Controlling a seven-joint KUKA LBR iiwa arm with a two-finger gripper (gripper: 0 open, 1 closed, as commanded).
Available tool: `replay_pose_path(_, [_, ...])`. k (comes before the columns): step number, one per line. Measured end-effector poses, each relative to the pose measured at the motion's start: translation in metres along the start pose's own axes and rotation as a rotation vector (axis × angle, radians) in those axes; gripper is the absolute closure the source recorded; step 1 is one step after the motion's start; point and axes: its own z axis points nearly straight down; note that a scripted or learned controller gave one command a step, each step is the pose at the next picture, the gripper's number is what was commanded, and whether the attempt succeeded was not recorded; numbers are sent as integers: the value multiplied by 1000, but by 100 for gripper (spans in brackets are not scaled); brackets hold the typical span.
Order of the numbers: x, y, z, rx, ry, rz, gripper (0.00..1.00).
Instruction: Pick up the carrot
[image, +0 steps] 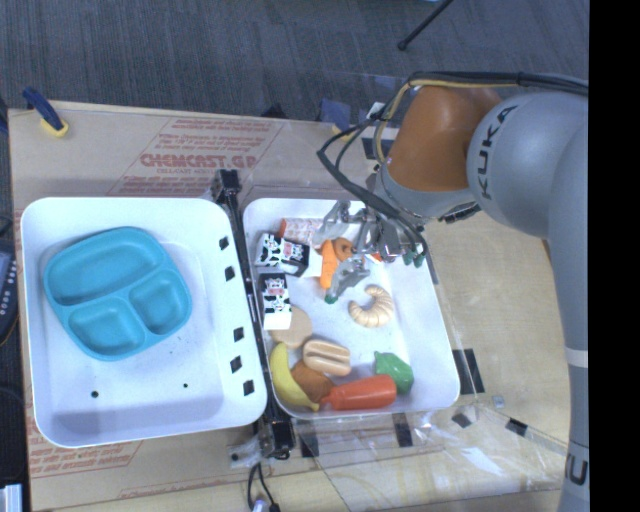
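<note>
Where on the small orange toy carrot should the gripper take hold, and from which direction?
Judging by its pose, grip the small orange carrot across its narrow middle, coming straight down from above. It lies roughly lengthwise up the right white bin, green tip nearest. The gripper hovers right there; the black-and-white carton crowds its left.

Pincer low in right bin, carrot between its fingers, croissant nearby

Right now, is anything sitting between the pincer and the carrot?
Nothing visible does. The pincer is down at the carrot in the right bin, its metal fingers right beside it. The croissant lies just below, apart from the carrot.
</note>
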Motion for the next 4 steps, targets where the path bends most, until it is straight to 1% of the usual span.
replay_pose_path(1, [6, 9, 45, 12, -37, -41, 0])
replay_pose_path(2, [1, 11, 30, 14, -54, -49, 100])
replay_pose_path(3, [18, -24, -47, 5, -20, 268, 100])
replay_pose_path(4, [116, 26, 47, 1, -6, -41, 100])
